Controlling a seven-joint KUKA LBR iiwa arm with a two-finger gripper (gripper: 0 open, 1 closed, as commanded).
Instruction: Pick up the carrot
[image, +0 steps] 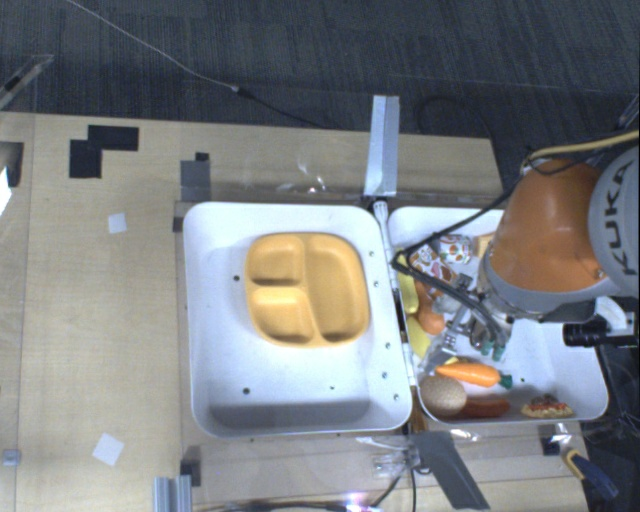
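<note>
The big wooden table (90, 330) holds two white bins side by side: the left bin (215, 330) has a yellow plate (305, 288) with three parts in it, and the right bin (585, 385) holds toy food. The grey and orange arm (550, 240) reaches over the right bin, and its tool (478, 335) hangs low just above the carrot (468, 374), but I cannot tell how wide the tool is or if it has hold of anything. The orange carrot lies flat near the front of the right bin, with a brown round potato (443, 396) just beside it, a dark red sausage (487, 407) in front of it, and a small pizza slice (547, 406) a bit further right.
</note>
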